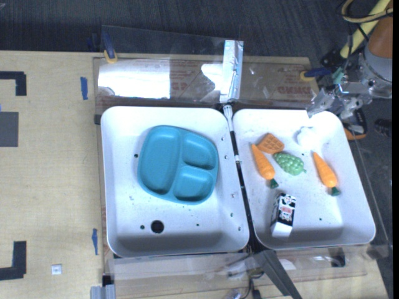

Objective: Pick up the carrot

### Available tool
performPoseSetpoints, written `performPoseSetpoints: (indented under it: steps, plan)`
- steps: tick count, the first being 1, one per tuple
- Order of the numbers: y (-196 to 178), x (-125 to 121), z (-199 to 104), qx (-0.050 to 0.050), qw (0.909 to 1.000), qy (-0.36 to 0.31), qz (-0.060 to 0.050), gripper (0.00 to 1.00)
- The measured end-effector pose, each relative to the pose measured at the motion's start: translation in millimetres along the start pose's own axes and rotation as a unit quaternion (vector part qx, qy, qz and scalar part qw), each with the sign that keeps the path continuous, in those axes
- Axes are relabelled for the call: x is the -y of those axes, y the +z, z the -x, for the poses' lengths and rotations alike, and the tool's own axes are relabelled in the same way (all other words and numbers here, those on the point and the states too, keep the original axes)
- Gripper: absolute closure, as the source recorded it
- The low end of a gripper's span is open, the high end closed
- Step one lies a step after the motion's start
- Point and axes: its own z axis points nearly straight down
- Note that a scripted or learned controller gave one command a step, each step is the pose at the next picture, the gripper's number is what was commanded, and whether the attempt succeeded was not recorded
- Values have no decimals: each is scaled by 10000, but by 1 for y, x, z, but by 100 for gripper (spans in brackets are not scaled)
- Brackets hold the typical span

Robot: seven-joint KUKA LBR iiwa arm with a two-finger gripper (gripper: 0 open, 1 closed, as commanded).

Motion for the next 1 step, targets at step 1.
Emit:
performPoseSetpoints:
  steps: [1]
  plan:
    - [74, 68, 38, -2, 9997, 252, -30, 0]
